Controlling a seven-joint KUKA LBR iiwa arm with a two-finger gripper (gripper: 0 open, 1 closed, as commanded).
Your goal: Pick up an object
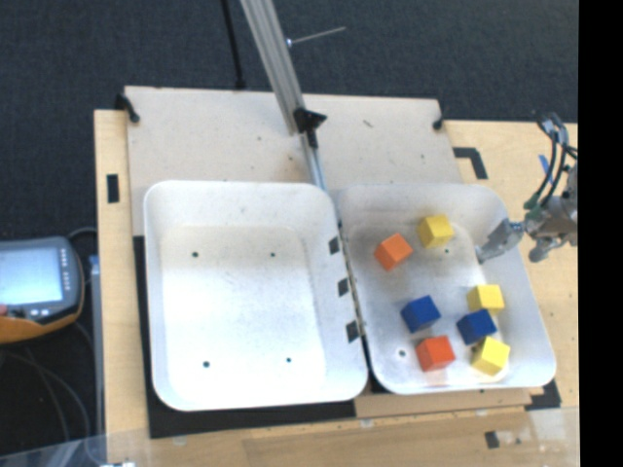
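Jaws spread with nothing between them are seen on the gripper [516, 245] over the right edge of the right bin [389, 382], where seven cubes [420, 312] are scattered, while both bins are carried by a pale wooden bench [224, 125] on dark carpet [97, 27].

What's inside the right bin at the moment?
The right bin holds seven blocks: three yellow, two orange, two blue. Nothing looks covered.
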